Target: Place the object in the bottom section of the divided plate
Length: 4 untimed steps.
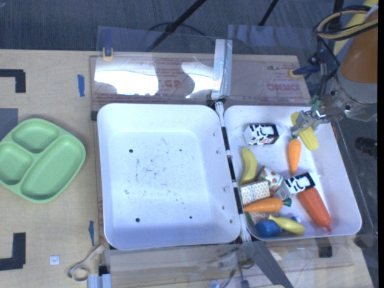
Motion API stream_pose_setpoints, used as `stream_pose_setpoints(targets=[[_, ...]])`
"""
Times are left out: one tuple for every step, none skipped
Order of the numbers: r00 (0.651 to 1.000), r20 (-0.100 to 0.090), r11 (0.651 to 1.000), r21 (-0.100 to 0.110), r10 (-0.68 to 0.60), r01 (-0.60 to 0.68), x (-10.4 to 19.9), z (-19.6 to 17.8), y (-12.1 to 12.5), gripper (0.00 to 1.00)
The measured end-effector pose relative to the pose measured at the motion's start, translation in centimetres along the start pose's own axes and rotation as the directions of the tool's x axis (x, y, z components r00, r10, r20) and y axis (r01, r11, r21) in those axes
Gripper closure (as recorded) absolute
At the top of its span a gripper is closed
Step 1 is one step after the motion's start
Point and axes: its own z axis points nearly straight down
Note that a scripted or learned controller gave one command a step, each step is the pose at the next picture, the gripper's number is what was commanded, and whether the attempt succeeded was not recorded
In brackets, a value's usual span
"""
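The green divided plate lies on the wooden bench left of both bins. Its large section faces the lower right and two smaller sections sit at its upper left; all three hold nothing. My gripper hangs low over the back right corner of the right bin, just above a yellow corn cob and an upright small carrot. The gripper's tip is small and partly merges with the yellow toy beneath it, so no held object can be made out.
The right bin also holds a black-and-white carton, a banana, a cracker box, two more carrots, and blue and yellow toys at the front. The left bin stands between the toys and the plate.
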Motion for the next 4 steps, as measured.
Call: stream_pose_setpoints(targets=[[1.0, -0.002, 1.0, 0.0, -0.014, 0.014, 5.6, 9.2, -3.9, 1.0], [1.0, -0.002, 1.0, 0.0, -0.013, 0.013, 13.4, 2.9, -1.3, 1.0], [0.994, -0.003, 0.994, 0.003, -0.105, 0.105, 14.6, 1.4, -6.4, 1.0], [0.975, -0.001, 0.975, -0.001, -0.222, 0.222, 18.2, 0.1, -4.5, 1.0]])
